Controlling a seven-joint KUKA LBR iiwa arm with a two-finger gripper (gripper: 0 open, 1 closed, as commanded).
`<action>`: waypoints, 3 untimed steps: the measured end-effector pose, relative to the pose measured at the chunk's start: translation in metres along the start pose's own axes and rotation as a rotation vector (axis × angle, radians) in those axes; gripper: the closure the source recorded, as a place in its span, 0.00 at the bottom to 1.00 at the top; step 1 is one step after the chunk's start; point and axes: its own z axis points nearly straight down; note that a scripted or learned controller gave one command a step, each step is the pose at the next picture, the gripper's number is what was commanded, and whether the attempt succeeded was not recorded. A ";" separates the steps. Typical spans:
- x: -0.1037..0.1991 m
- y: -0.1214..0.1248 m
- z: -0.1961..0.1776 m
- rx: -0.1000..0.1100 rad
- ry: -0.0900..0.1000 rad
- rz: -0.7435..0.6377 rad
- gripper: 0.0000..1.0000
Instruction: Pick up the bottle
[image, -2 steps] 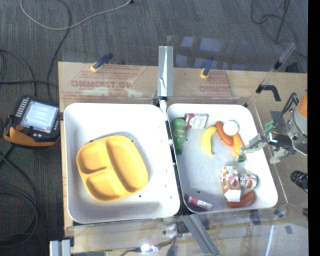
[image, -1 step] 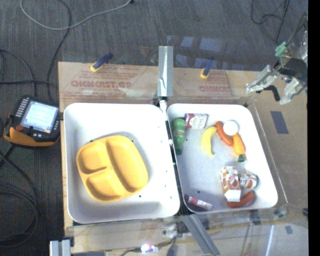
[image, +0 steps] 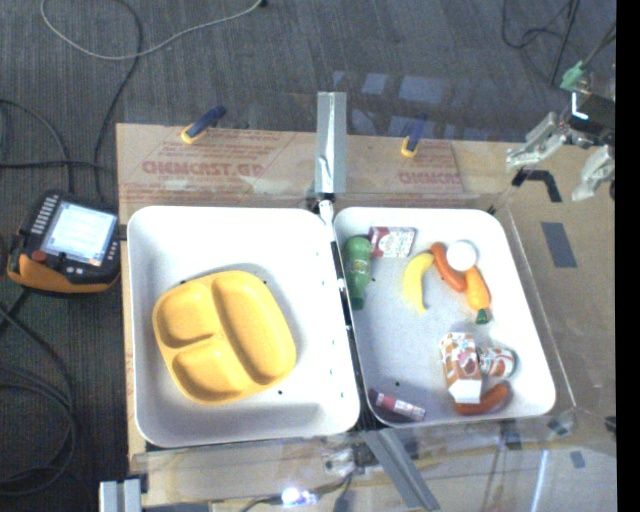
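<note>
The gripper (image: 562, 160) is hanging at the far right, outside both bins and over the bench (image: 230, 165), well apart from everything in the right bin (image: 528, 300). Its two pale fingers (image: 530, 148) are standing spread, with nothing between them.

The bottle (image: 356, 268) is lying in the right bin, along its left wall near the far corner. It is green, with its long side running far to near, and it is sitting just left of a small red and white packet (image: 392, 241). A banana (image: 416, 280) is lying just right of the bottle, apart from it. Further right, a carrot (image: 468, 282) is lying at a slant with a white round lid (image: 462, 256) resting on or against its far end. Toward the near right corner a printed carton (image: 462, 362) is sitting beside a white cup (image: 498, 362), and a sausage (image: 482, 400) is lying just near of them. A small dark red tube (image: 398, 405) is resting by the near wall.

The left bin (image: 150, 400) is holding a yellow divided plate (image: 225, 333), lying flat near its middle. A pendant (image: 68, 240) with a lit screen is sitting on the floor to the left of the bench.
</note>
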 end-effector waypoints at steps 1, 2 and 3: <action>0.040 -0.008 0.096 0.001 0.003 -0.227 0.00; 0.078 0.036 -0.001 -0.001 0.000 -0.082 0.00; 0.084 -0.018 0.074 0.001 0.002 -0.400 0.00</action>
